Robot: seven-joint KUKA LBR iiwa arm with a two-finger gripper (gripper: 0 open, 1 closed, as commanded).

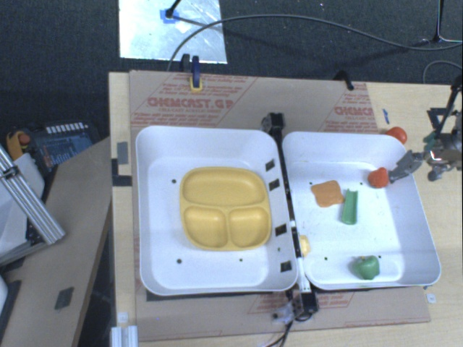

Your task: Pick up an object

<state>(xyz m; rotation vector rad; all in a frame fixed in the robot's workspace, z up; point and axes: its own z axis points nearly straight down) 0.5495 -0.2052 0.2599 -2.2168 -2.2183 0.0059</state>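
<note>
Four toys near the yellow tray (221,208); our claw (402,166), jaws unclear, noses the red ball (378,177) to grab it, we reckon.

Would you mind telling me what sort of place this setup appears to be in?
Most likely a robotics lab bench: two white bins sit on a Chemcast-printed board, a gripper reaches toward toy food, and cables trail across dark carpet.
</note>
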